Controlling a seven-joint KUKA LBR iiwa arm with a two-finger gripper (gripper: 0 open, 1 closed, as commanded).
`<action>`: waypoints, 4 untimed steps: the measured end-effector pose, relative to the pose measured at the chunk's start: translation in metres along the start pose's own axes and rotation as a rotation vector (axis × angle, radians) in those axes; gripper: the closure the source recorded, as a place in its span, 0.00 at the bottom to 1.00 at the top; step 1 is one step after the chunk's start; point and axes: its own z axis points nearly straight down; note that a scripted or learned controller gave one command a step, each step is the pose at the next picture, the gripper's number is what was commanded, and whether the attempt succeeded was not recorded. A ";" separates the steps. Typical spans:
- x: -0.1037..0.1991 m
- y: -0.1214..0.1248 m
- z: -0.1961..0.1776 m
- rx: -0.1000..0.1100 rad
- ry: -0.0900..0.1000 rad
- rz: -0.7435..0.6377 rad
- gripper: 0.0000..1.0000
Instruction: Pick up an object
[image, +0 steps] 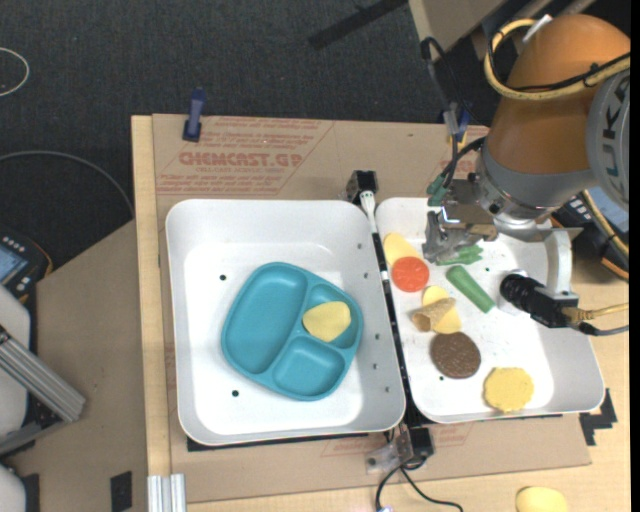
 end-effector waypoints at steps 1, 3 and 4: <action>-0.067 -0.042 0.108 0.004 0.001 0.004 1.00; 0.003 -0.068 0.103 -0.005 0.006 -0.012 1.00; 0.030 -0.066 -0.010 -0.023 0.005 -0.011 1.00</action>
